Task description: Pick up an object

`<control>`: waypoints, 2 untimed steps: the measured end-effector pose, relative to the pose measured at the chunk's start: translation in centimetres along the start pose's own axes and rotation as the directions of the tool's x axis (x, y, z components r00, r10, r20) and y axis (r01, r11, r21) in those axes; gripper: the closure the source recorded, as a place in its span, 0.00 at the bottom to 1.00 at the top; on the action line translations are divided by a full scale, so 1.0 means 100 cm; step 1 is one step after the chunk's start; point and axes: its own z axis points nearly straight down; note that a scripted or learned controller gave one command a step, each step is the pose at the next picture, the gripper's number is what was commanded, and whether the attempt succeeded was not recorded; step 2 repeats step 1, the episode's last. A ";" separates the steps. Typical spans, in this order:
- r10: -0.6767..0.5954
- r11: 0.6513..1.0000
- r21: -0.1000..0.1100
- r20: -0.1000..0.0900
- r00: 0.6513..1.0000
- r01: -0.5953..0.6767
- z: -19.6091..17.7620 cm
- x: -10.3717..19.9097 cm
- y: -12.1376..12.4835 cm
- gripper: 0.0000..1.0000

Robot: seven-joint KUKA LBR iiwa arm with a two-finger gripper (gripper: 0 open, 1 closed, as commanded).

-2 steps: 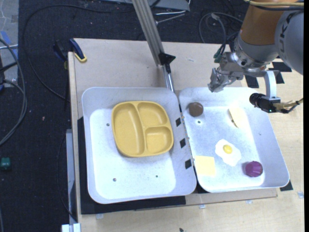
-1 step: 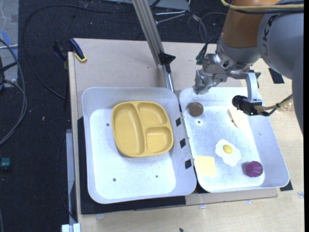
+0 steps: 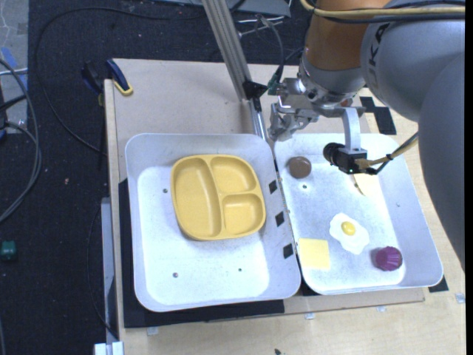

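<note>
While the gripper (image 3: 284,128) hangs over the right bin's (image 3: 414,198) far edge, fingers' state unclear, nothing is lifted: brown ball (image 3: 299,167), egg (image 3: 348,231), cheese (image 3: 314,254) lie untouched.

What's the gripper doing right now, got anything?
Gripper: over the right bin's far left corner, near the brown piece; grip state cannot be told.

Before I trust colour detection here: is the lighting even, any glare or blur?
Camera view: fairly even light, soft shadows beside the yellow tray; slight sheen on the fried egg; the arm looms large and a little soft; the dark floor loses detail.
</note>
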 end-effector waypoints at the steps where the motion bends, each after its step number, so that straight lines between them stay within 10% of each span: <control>1: 0.000 1.000 0.000 0.000 1.000 0.000 0.004 0.049 0.008 1.00; 2: 0.000 1.000 0.000 0.000 1.000 0.000 0.004 0.049 0.008 1.00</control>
